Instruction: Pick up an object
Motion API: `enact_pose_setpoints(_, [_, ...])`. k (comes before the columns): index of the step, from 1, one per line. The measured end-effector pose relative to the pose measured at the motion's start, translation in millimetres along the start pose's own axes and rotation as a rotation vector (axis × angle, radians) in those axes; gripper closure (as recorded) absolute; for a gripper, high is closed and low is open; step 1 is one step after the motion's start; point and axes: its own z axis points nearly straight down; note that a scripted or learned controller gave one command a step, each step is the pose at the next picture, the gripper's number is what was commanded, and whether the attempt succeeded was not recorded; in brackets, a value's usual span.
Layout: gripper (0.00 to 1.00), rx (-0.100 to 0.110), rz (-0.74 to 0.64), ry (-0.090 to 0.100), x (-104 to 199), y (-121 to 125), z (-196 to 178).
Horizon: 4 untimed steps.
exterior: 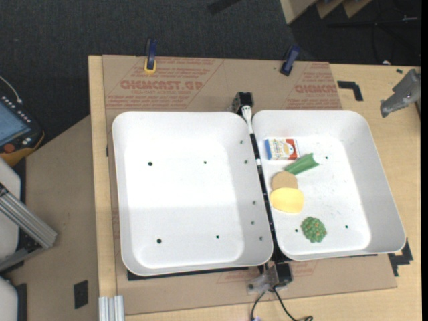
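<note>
- The claw [400, 93] is showing at the right edge of the view, outside the bins and beyond the far right corner of the right bin [361, 129]; whether it is wide or narrow cannot be told from this angle, and nothing is showing between its tips.
- Two white bins are sitting side by side on the table [100, 179], which is covered by a brown cardboard sheet [221, 79] printed with red lettering.
- All the objects are lying in the left half of the right bin, well apart from the claw.
- A small white box with blue and red print [281, 149] is lying nearest the far wall.
- A green stick-shaped piece [301, 164] is lying tilted just beside the box.
- A tan rounded piece [283, 180] is touching a yellow lemon-like piece [287, 200] below it.
- A green knobbly ball [313, 229] is sitting nearest the front rim.
- The left bin [180, 192] is lying beside the right one.
- Two blue clamps [151, 52] are gripping the sheet's far edge.
</note>
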Motion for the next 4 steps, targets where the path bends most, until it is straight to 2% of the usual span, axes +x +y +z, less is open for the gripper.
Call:
enact_pose_setpoints(1, [1.00,0.016,0.003,0.000,-1,0,-1])
enact_pose_setpoints(2, [1.00,0.038,0.005,0.005,15,-1,195])
enact_pose_setpoints(3, [1.00,0.015,-0.004,0.004,92,40,151])
enact_pose_setpoints(4, [1.00,0.018,0.004,0.003,87,39,142])
